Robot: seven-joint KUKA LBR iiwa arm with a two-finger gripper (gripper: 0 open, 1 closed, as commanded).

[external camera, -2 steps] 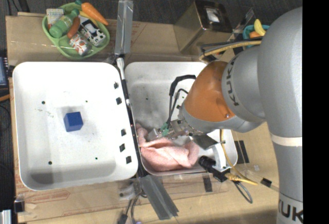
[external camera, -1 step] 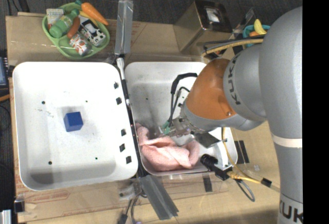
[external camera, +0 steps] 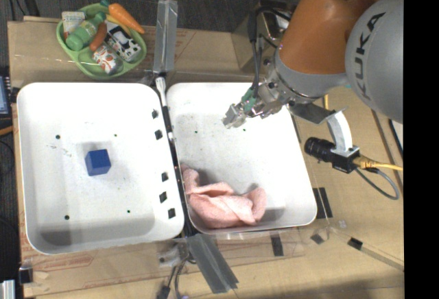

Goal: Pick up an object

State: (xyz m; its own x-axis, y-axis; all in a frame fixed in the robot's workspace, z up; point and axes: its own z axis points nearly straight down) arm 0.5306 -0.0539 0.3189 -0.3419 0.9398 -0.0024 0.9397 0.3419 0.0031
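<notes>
Two shallow white plastic bins are seen from above at a slant, set side by side on a brown cardboard-covered bench [external camera: 357, 222]. The left bin [external camera: 41, 153] and the right bin [external camera: 288, 147] are divided by a narrow grey strip with small black clips along it.

In the left bin, a small blue cube [external camera: 98, 162] is placed a little left of the middle, well apart from every wall. It sits alone on the speckled white floor.

In the right bin, a crumpled pale pink cloth [external camera: 223, 206] is bunched against the near wall, toward the near left corner, just beside the divider.

The grey arm with its broad orange band [external camera: 329, 16] is seen reaching in from the right, its bulk filling the upper right of the scene. The small metallic two-finger gripper [external camera: 236, 114] is held over the far part of the right bin, near the middle of that bin's width — well apart from the pink cloth and from the blue cube. Nothing is seen between its fingers; how far they are parted cannot be told, as the tip is small and blurred.

Beyond the left bin, at the far left corner of the bench, a light green plastic bowl [external camera: 68, 47] is filled with toy food — an orange carrot [external camera: 123, 15] lies across its rim. A black cylindrical device with a yellow cable [external camera: 329, 152] is mounted just right of the right bin.
</notes>
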